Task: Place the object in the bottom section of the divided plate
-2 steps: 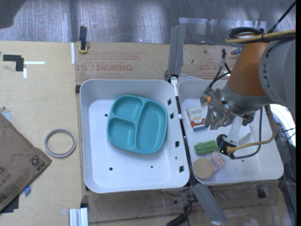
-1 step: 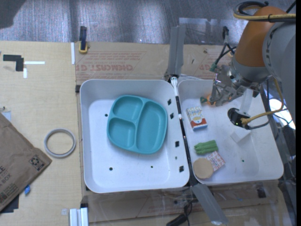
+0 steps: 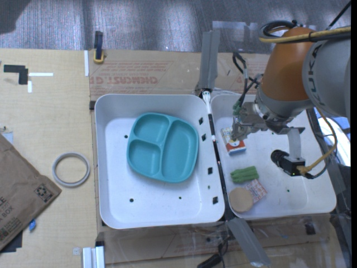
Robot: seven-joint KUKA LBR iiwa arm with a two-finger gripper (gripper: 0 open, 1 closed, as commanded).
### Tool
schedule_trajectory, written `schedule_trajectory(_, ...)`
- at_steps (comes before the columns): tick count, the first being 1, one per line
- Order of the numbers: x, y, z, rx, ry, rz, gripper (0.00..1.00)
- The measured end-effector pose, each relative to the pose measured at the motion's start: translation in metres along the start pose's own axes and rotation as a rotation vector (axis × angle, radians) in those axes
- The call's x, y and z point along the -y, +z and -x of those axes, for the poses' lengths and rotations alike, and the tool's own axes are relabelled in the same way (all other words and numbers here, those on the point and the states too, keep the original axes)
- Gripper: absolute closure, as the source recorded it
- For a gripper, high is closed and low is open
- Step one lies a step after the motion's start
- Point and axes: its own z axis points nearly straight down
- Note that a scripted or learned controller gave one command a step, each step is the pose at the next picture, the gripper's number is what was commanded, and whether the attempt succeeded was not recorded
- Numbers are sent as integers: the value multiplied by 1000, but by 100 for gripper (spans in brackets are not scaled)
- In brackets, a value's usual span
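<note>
Teal divided plate [image 3: 163,147] in left bin [image 3: 111,205], tool [image 3: 240,128] state unclear, cardboard-covered bench [image 3: 44,121]

One fixed camera looks down at a slant on both white bins [image 3: 106,166].

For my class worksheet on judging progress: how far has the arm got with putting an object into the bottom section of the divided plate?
Nothing looks done: the teal divided plastic plate in the left white bin holds no object. In hand: the gripper is down in the right white bin over the small red-and-white box; whether it grips is unclear. Left: lift, carry across, and place. The green vegetable toy and the round tan disc lie untouched.
</note>
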Motion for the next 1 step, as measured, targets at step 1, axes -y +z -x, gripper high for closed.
schedule_trajectory(1,-40,-67,46,2,-233,4,100)
